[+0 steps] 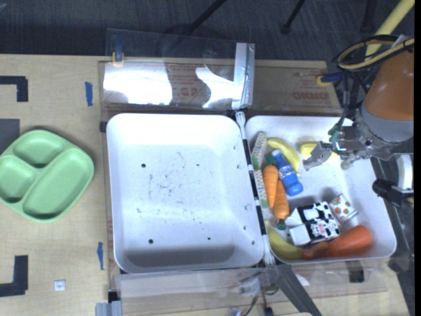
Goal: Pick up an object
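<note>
Objects [309,222] crowd the right bin [378,196]; the hand [320,155] hovers above them, fingers spread, pinching nothing.

1 fixed camera, mounted above light wooden bench [52,78], looking down at slant. Far edge of bench toward frame top, dark carpeted floor [164,5] beyond; near edge at frame bottom. Medium range: 2 shallow white plastic bins framed whole, left bin [125,137] centre frame, right bin [381,236] toward right. Pale green 3-compartment plastic tray [43,176] at left margin. Grey arm with orange band [391,91] enters from right edge, cropped by frame. No 2nd view.
</note>
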